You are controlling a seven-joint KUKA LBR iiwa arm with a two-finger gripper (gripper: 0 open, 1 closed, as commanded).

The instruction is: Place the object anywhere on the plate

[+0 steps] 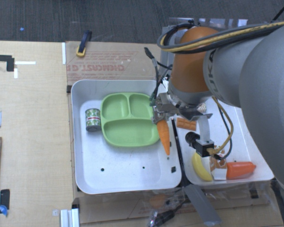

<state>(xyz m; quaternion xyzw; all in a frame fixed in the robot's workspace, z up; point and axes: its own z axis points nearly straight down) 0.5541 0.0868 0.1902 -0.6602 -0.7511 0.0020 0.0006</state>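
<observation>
I see the hand (162, 117) at the right edge of the green divided plate (128, 122) in the left bin (80, 141), and it is closed on the thick end of a carrot (164, 136), which hangs with its tip down beside the plate rim, over the bin floor. A small can (93, 119) stands just left of the plate. In the right bin (262, 171) lie a banana (201, 167) and an orange-red block (240, 170), both well away from the plate.

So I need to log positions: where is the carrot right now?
The carrot hangs point-down under the gripper, over the left bin's right edge, just beside the green plate.
</observation>
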